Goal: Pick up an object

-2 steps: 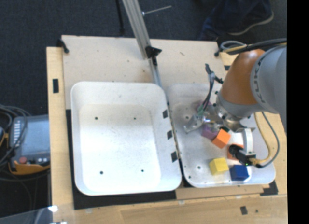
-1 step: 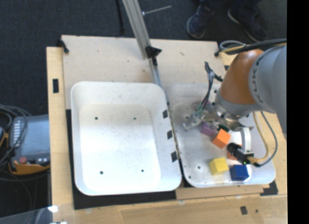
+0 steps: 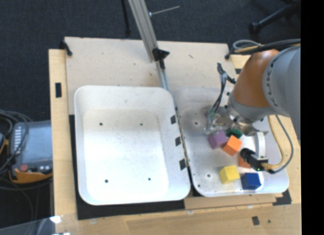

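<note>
The right bin (image 3: 198, 178) holds several small blocks. A purple block (image 3: 217, 139) lies near its middle, with an orange block (image 3: 233, 145) touching its right side and a green piece (image 3: 236, 133) just above. A yellow cube (image 3: 229, 173) and a blue cube (image 3: 251, 181) sit near the bin's front edge. My gripper (image 3: 214, 124) reaches down into the bin right above the purple block, its metal tip almost on it. The arm's orange band (image 3: 253, 79) and grey body cover the bin's right rear part.
The left bin (image 3: 126, 143) stands beside the right one, their rims meeting at the middle. A slanted aluminium pole (image 3: 144, 21) rises from behind the bins. Cables run along the arm at the right. A grey controller box (image 3: 30, 150) sits off the bench at left.
</note>
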